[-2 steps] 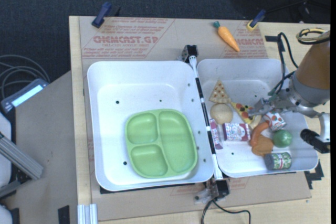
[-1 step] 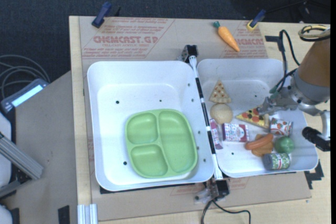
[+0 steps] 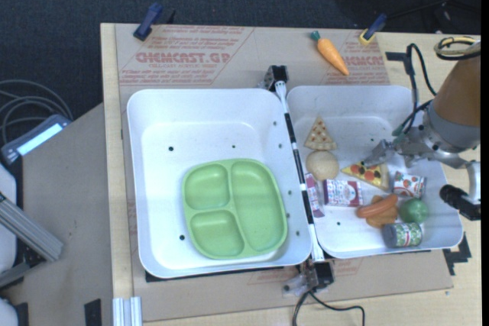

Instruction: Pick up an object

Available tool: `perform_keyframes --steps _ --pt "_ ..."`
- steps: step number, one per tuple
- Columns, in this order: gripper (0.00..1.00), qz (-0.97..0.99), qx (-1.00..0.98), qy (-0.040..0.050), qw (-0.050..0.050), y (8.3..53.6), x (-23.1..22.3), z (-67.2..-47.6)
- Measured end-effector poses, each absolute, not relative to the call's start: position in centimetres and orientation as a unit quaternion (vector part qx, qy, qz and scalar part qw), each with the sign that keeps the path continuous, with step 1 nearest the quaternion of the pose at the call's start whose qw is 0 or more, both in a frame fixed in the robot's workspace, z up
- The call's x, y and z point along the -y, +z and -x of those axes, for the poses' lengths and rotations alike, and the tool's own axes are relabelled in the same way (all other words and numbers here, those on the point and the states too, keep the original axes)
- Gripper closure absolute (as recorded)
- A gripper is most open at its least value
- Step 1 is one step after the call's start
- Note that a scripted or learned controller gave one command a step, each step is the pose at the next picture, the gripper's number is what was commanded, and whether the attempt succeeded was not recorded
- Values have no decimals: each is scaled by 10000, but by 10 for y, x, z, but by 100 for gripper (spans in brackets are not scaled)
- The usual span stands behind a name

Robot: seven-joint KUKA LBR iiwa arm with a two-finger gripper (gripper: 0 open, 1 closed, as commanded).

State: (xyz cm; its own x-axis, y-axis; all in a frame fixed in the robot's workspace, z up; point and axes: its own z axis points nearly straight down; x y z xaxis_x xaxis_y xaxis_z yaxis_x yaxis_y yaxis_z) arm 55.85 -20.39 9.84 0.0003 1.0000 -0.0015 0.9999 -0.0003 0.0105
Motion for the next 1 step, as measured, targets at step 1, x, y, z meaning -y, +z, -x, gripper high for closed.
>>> perform_keyframes --steps 1 --pt "0 -7067 -7075 6 -29 85 220 -479"
